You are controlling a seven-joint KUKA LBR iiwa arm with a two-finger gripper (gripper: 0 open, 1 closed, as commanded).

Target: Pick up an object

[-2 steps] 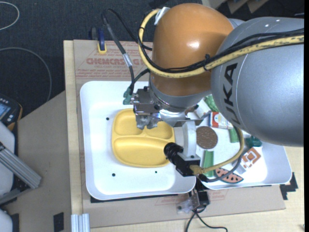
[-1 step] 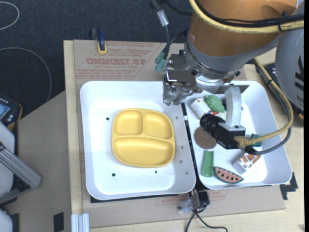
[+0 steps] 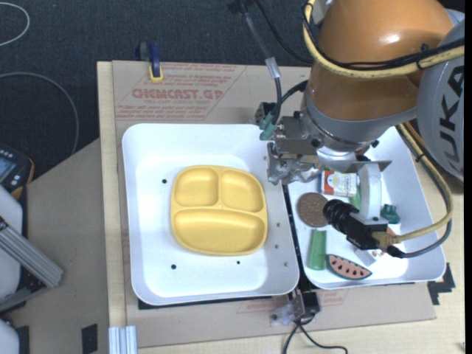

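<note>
Over the right bin (image 3: 420, 198), the arm's big orange and grey wrist blocks your view of most of that bin's far half, so whatever lies beneath it stays hidden. You can see the gripper (image 3: 284, 169) poking out from under the wrist at the bin's left rim, close to the divide between the two bins, but its fingers are a dark metal tangle and you cannot tell how they stand, or whether anything is between them.

Both white bins sit on a brown board with red print at its far edge, and a blue clamp (image 3: 154, 59) bites that edge. Around the bench the floor is dark carpet, with cables trailing at the left.

Your candidates lie in the near part of the right bin: a brown disc (image 3: 311, 208), a green stick (image 3: 317, 248) just beneath it, a watermelon slice (image 3: 349, 267) at the near rim, and a red and white carton (image 3: 341, 181), partly covered. A yellow divided plate (image 3: 218, 210) lies flat in the middle of the left bin (image 3: 147, 161).
</note>
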